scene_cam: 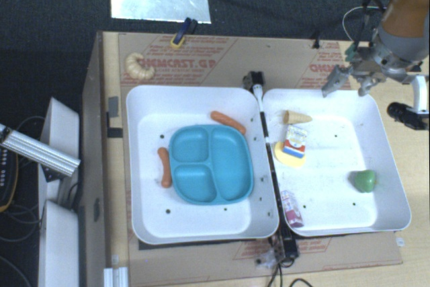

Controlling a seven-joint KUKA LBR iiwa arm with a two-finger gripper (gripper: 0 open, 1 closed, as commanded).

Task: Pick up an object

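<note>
My gripper (351, 80) hung above the far right corner of the right bin (386, 144), its two fingers spread apart with nothing between them. It was well apart from every piece below.

The right bin held what I could take: a green ball (363, 180) near the right wall, a small cone (295, 117) near the divider at the far end, a yellow and white toy (292, 148) just below the cone, and a small wrapped packet (292, 208) at the near left corner. The left bin (144, 165) held a blue tray (209, 165) with a sausage (228, 121) just beyond it and another sausage (164, 167) at its left side.

I judged the green ball the cleanest choice — it sat alone on bare floor, with room for a finger on either side. It looked light and smooth, probably plastic or rubber, so it might roll or squirt out under an off-centre squeeze; I would close across its widest part, straight from above. The cone looked light too, but tapered, so it would likely slip toward its tip. The packet looked soft and lay close to the wall — awkward to straddle. The toy's make-up was too small to tell.
</note>
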